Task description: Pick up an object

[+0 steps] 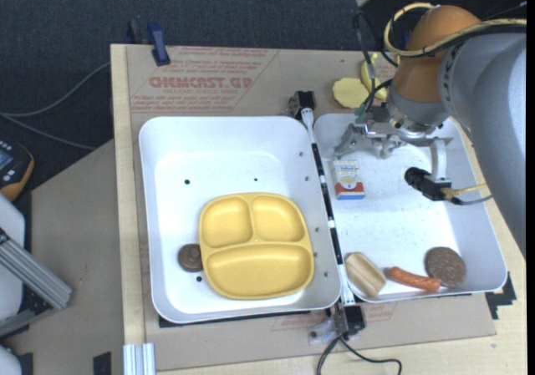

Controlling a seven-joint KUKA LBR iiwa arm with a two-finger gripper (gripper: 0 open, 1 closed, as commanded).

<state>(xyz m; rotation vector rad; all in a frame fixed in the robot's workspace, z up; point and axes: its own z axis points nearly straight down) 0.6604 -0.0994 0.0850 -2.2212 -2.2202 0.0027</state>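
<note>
Nearest the camera, along the right bin's (489, 277) front wall, lie a bread piece (364, 273), a carrot (412, 279) and a brown disc (445, 266). Farther back, a small carton (349, 179) stands by the divider: probably light, stiff and easiest pinched across its narrow sides. Beyond it hangs the gripper (380, 138); whether its fingers are spread I cannot tell.

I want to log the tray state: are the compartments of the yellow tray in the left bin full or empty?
Empty. All three compartments of the yellow tray show bare yellow bottoms.
</note>
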